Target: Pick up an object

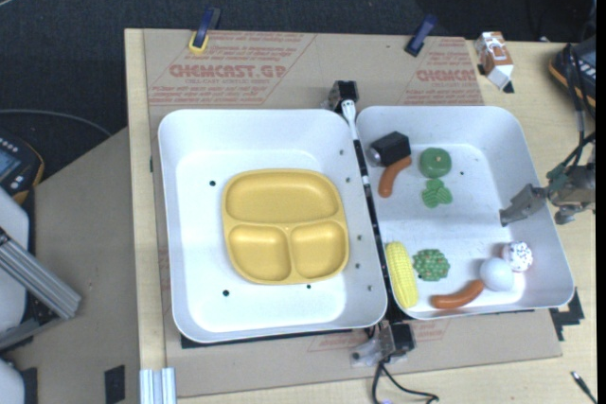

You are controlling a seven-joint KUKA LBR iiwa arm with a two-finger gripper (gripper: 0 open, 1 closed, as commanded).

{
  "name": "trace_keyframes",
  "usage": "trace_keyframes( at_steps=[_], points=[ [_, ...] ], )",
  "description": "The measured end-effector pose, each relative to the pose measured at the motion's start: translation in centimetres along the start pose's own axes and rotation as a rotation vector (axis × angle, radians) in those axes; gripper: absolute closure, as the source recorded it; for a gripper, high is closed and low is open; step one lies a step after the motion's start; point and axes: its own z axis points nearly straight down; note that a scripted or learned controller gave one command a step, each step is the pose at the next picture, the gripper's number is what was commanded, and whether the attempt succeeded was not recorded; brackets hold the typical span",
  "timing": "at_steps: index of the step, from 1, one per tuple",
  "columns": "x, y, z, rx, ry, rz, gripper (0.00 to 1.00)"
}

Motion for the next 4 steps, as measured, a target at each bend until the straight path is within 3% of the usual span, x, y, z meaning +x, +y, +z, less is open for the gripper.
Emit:
trace_keyframes(
  at_steps=[1, 2, 4],
  points=[
    [0.0, 0.3, -0.6, -0.012, -0.003, -0.004, 0.0],
    [-0.3, 0.2, 5.7, -0.005, 0.0, -0.003, 0.0],
    [-0.3, 0.5, 13.9, -0.008, -0.001, -0.004, 0.0]
  ],
)
